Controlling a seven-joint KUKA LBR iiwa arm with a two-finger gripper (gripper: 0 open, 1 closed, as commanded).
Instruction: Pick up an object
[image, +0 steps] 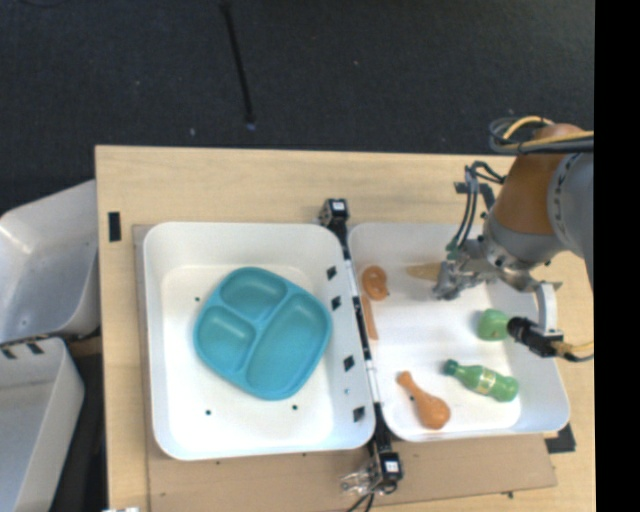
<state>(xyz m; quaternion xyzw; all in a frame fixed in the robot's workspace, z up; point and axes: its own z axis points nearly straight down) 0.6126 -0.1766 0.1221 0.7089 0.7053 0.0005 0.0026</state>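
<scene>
Grey arm (570, 200), orange band, looped cables, dark tool (452, 280).

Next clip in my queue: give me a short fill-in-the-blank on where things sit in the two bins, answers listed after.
1. The blue divided plate lies in the ____ bin.
2. The green bottle lies on its side in the ____ bin.
3. The divided plate has ____ compartments.
4. The gripper is over the ____ bin, near its far side.

Missing words: left; right; three; right
</scene>
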